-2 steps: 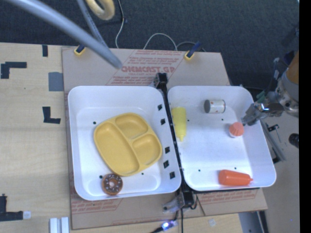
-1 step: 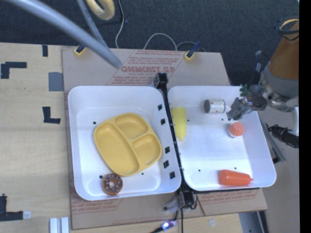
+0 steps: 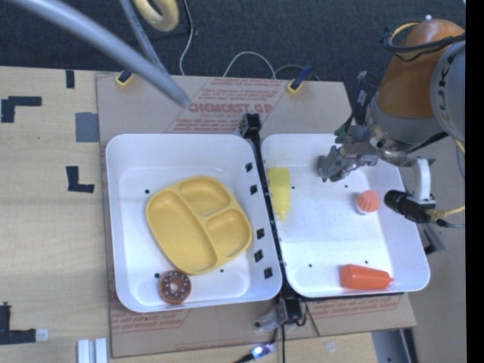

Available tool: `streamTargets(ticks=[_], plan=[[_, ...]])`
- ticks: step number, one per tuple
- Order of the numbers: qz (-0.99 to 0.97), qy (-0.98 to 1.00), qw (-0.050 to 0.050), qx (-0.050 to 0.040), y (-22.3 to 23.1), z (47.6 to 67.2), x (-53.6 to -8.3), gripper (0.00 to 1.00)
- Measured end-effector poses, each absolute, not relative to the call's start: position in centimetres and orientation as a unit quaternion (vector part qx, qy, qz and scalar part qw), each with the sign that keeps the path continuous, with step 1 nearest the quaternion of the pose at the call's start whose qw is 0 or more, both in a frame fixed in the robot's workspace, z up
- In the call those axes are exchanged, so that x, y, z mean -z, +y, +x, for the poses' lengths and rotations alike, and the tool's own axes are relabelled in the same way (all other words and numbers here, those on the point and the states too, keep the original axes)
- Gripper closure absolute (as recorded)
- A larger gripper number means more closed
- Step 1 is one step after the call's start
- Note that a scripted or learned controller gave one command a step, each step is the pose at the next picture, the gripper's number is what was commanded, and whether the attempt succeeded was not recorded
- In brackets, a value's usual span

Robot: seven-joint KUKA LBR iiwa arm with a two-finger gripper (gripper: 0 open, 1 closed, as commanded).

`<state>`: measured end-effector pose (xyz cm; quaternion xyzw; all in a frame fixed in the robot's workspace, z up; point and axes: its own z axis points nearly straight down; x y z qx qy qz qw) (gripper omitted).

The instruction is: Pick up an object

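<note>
Orange carrot (image 3: pixel 365 277) flat, right bin front; small pinkish ball(?) (image 3: pixel 367 202) mid-right

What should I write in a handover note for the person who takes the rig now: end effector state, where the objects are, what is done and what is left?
End effector: over the upper part of the right bin, nothing seen held.
Right bin: yellow corn-like piece by the divider, small pink ball to the right, orange carrot at the near edge.
Left bin: yellow divided plate in the middle, chocolate donut at its near side.
Done: no object picked up yet.
Left: grasp one object and lift it; the pink ball and the corn piece look nearest.
</note>
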<state>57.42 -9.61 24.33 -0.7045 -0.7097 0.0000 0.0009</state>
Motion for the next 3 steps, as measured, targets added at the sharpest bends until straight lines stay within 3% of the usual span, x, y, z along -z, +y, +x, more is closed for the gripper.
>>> streamTargets(ticks=[3], plan=[[-0.705, -0.709, 0.001, -0.0001, 6.4, 60.5, -22.5, 1.0]])
